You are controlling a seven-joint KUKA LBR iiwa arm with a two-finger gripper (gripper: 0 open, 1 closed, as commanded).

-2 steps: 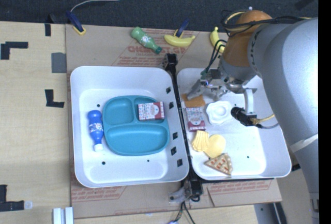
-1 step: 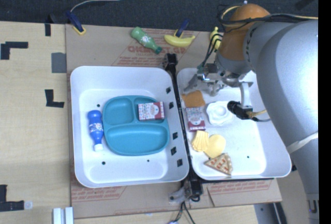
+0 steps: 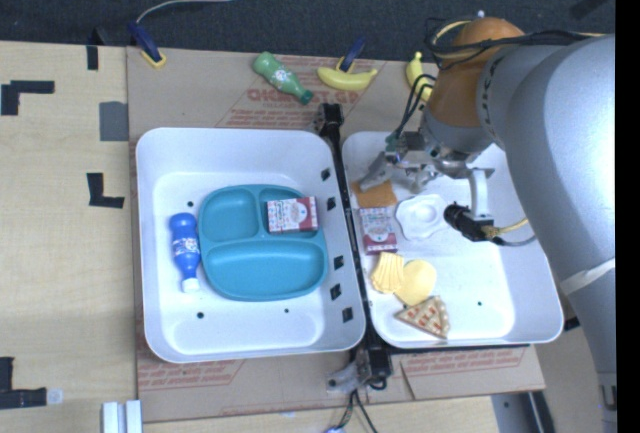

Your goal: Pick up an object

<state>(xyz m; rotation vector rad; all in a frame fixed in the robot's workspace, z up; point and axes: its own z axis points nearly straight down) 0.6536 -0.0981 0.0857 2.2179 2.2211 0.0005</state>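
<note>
My gripper (image 3: 392, 167) hangs low over the back left part of the right bin (image 3: 500, 306), just above a brown toast-like slice (image 3: 376, 192). In front of the slice lies a small red packet (image 3: 378, 228). A white fried-egg piece (image 3: 418, 217) rests to the right of that packet. Nearer the front are a yellow crisp-like piece (image 3: 402, 275) and a pizza wedge (image 3: 424, 318). I see nothing held in the gripper.
The left bin (image 3: 160, 161) holds a blue divided tray (image 3: 262, 243) with a red carton (image 3: 291, 215) on it, and a blue bottle (image 3: 183, 250) beside it. Behind the bins lie a green bottle (image 3: 282, 78) and a banana (image 3: 346, 77). The grey arm (image 3: 560, 141) covers the right bin's back right.
</note>
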